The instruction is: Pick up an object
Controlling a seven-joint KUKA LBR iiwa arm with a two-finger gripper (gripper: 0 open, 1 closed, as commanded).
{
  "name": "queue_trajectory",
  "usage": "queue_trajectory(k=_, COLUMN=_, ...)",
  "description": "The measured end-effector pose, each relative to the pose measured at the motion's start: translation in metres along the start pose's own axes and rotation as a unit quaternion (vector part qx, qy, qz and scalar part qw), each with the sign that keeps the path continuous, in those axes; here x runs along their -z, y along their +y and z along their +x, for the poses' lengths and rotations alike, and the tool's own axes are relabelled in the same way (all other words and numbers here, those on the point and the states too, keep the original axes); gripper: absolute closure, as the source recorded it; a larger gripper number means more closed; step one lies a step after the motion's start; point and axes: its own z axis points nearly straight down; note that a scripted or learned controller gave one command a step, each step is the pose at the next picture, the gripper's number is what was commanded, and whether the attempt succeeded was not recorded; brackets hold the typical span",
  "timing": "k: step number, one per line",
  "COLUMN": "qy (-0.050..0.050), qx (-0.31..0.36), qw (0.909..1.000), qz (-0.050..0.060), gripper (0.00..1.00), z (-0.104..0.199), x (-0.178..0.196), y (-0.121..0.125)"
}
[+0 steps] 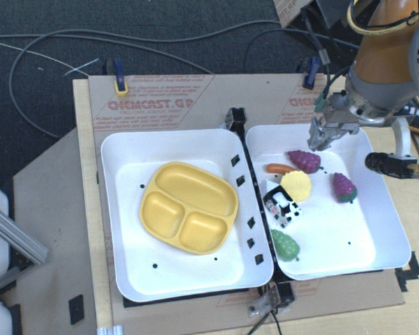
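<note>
We hover our gripper (321, 140) just above and right of the purple grapes (304, 160), nothing held between its fingers; whether they are spread we cannot tell. We judge this the approach: next comes lowering squarely onto the grapes, clear of the carrot (279, 169) left of them

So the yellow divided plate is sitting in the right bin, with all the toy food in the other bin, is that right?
Not quite. The camera view shows the yellow divided plate in the left bin, not the right one. The toy food, including the purple grapes and the green piece, is in the other bin, the right bin.
</note>
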Motion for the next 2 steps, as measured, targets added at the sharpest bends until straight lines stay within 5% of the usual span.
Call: queue_trajectory(k=2, qy=0.001, qx=0.000, qw=1.0000, qz=0.001, gripper=1.00, z=0.113, x=-0.012, y=0.007)
